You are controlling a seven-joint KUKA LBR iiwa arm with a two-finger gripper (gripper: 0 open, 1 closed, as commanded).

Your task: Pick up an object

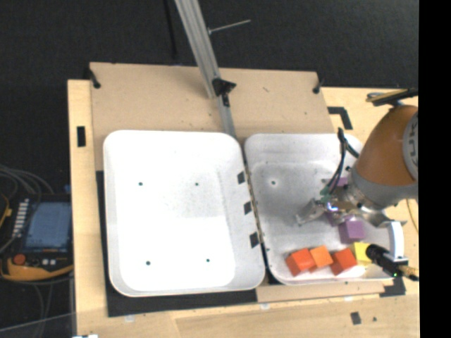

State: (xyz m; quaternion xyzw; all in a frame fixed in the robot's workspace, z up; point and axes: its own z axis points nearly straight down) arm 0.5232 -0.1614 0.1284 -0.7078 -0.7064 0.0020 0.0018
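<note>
My gripper (318, 210) hangs low over the middle of the right bin (282, 160), under the grey and orange arm that comes in from the right. A purple block (351, 228) lies just right of and below the gripper, close to it, partly covered by the wrist. Along the bin's front edge sit an orange-red block (301, 261), an orange block (321, 256), a red block (344, 260) and a yellow block (362, 251). Nothing is visibly held.
The left bin (176, 210) lies beside the right one, divided by a rim with dark clips. A slanted metal rail (201, 41) rises behind the bins. A handheld control unit (42, 231) sits at the far left.
</note>
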